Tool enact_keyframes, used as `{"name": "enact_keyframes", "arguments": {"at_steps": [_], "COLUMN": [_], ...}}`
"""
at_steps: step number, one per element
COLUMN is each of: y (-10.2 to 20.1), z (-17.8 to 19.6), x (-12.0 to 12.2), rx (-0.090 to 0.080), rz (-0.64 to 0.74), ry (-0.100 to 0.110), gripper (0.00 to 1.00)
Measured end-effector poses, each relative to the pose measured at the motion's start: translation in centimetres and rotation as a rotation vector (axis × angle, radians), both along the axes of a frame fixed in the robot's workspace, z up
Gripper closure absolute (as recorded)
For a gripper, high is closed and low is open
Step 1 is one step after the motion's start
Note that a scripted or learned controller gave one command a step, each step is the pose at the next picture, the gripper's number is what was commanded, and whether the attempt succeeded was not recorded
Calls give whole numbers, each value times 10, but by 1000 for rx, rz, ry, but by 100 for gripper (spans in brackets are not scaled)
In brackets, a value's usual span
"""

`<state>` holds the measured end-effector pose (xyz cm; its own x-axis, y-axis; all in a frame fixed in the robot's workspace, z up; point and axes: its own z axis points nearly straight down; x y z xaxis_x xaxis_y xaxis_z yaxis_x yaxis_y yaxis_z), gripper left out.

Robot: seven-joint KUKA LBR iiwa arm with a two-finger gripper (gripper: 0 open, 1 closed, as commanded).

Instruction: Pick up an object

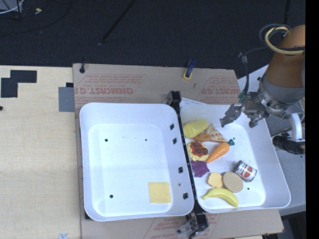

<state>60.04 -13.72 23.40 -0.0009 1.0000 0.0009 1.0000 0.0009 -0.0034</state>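
1. A light wooden desk (35, 148) filled the left of the view, with a cardboard sheet (129, 83) under two shallow white bins set side by side.
2. The left bin (94, 133) held a flat yellow square (159, 192) near its front right corner.
3. The right bin (271, 183) held a cluster of toy foods against its left wall: a yellow lemon-like piece (195, 128) at the back, a pizza slice (214, 133) just beside it, and an orange carrot (218, 152) lying at a slant, touching a yellow piece with red dots (198, 150).
4. In front of those lay a purple piece (200, 169), a tan round disc (232, 181), a small red and white can (245, 171) on its side, and a yellow banana (221, 196) nearest the front rim.
5. The claw (242, 116) hung over the back of the right bin, its two dark fingers (229, 117) spread wide apart with nothing between them, near the pizza slice but apart from it.
6. The grey arm with its orange band (284, 68) reached in from the right.
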Motion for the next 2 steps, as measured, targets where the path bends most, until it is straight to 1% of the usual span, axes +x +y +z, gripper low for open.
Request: {"name": "enact_keyframes", "arguments": {"at_steps": [1, 2], "y": [7, 5], "z": [-135, -118], "x": [4, 5], "rx": [0, 0], "rz": [1, -3], "ry": [6, 1], "gripper": [0, 100]}}
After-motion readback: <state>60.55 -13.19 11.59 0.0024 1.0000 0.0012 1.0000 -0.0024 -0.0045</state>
